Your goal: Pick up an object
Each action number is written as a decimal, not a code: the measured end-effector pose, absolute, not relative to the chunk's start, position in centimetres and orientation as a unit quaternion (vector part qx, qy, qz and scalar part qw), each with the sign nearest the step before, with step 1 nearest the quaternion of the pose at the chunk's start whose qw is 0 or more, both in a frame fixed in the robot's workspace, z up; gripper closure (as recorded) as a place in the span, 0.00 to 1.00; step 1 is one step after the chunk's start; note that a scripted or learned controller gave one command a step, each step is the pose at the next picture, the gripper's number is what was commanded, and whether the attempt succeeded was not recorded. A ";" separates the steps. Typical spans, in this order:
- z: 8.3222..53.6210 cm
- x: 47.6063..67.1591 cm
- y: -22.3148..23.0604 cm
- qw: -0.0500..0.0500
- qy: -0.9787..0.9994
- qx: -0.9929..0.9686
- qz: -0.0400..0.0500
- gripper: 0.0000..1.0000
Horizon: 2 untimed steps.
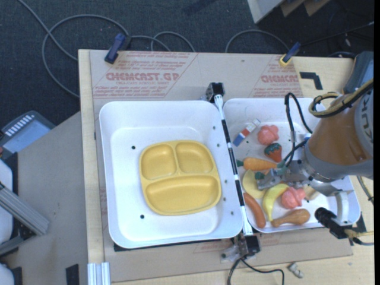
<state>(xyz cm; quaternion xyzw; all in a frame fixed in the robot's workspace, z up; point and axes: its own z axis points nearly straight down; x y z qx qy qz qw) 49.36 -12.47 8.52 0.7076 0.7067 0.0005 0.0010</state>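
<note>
Tool (280,175) low among carrot (259,164), banana (271,198), strawberry (274,151).

My arm (341,138) reaches in from the right over the right bin (350,108), orange band uppermost, wrist angled down and left. My gripper (284,176) sits low inside that bin, near its left-centre.
</note>
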 end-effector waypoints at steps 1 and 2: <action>9.4 49.4 -12.5 0.002 0.706 0.708 0.001 1.00; 20.5 47.9 -11.0 0.000 0.707 0.707 0.000 1.00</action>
